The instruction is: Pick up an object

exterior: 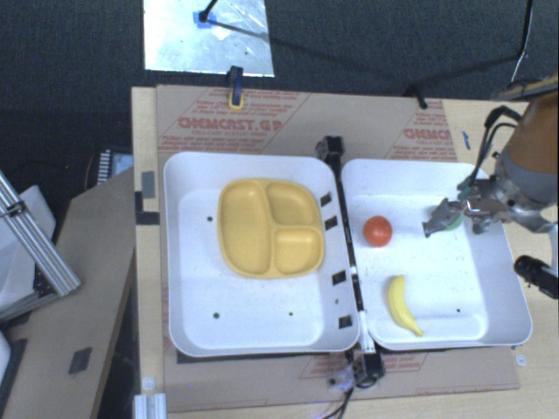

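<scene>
Bins sit side by side in the middle of the frame on a brown board: the left bin holds a yellow divided plate, lying flat near its centre with three compartments facing up. The right bin holds a small red-orange ball, perhaps a tomato, near its left wall, and a banana lower down, toward the bottom edge, lying at a slant with its lower tip pointing to the lower right. The two are apart from each other.

The arm enters from the right edge of the frame, its orange band showing above a grey wrist. The gripper reaches over the upper middle of the right bin, pointing left, to the right of the red ball and clear of it. A small green thing shows at the gripper's tip, but whether it is held or merely lies beneath cannot be told, nor whether the tool is apart or together.

A shiny metal sheet lies at the upper left of the frame, and a yellow clip sits on the board's top edge.
</scene>
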`<state>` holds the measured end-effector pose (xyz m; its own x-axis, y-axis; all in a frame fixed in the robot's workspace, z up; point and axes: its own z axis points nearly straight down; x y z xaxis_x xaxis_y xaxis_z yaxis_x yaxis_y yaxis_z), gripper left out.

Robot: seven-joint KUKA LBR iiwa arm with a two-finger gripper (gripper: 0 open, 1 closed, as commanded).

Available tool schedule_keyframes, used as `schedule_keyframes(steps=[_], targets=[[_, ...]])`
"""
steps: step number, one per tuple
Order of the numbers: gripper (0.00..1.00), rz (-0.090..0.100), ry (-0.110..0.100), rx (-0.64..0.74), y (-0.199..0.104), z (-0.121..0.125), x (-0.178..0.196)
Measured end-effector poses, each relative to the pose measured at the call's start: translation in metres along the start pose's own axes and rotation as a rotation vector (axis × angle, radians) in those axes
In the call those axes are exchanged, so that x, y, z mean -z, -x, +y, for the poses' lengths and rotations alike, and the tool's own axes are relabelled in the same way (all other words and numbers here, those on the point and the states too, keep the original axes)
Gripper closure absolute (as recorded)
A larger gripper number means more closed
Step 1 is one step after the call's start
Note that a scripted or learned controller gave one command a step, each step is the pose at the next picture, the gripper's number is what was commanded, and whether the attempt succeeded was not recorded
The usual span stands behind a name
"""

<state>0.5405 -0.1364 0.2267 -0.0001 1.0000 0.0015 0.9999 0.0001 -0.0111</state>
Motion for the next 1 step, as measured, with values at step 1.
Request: schedule_keyframes(steps=[1], targets=[[0.0, -0.002, 0.013, 0.003, -0.0003, 0.0026, 0.0063]])
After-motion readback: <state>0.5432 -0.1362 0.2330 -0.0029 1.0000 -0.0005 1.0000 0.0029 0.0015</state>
